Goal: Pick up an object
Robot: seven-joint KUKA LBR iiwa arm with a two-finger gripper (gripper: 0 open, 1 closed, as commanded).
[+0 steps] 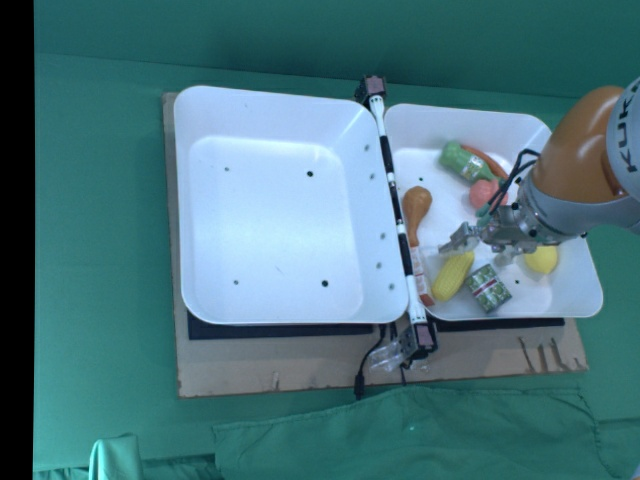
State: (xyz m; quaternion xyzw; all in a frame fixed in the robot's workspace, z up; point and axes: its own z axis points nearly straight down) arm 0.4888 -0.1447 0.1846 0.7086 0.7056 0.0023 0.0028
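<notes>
The right bin (455,128) holds several toy foods: a green bottle (463,162), an orange carrot (488,158) behind it, a pink-red piece (482,193), a tan drumstick (414,208), a corn cob (453,274), a green can (488,288) and a yellow lemon (542,259). My gripper (472,238) hangs low over the middle of this bin, just above the corn cob and left of the lemon. Nothing shows between its fingertips.
The left bin (280,208) lies beside the right one, with a black-and-white divider rail (392,183) between them. Both rest on a cardboard sheet (300,368) on green cloth. The arm's orange band (580,148) covers the right bin's right side.
</notes>
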